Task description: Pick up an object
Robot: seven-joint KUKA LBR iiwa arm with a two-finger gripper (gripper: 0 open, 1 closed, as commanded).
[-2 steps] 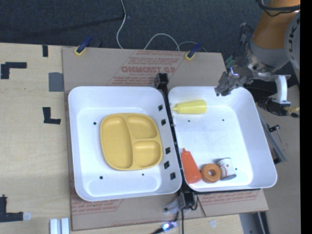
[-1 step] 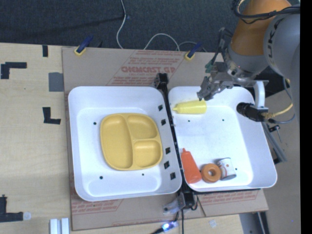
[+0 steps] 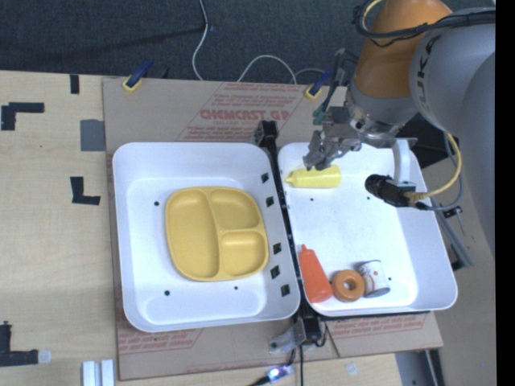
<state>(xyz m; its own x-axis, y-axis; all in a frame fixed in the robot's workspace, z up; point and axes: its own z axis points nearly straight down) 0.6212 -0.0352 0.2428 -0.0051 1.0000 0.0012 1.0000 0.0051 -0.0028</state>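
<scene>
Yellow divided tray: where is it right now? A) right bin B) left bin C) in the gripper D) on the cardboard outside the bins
B: the yellow divided tray lies flat inside the left bin, while the gripper is over the right bin by a pale yellow object.

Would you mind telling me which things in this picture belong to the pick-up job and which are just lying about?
In the job:
- gripper, low over the right bin's far left part
- yellow object just beneath it
- right bin

Lying about:
- yellow divided plate in the left bin
- orange bottle-shaped item
- brown ring
- small silver piece beside the ring
</scene>
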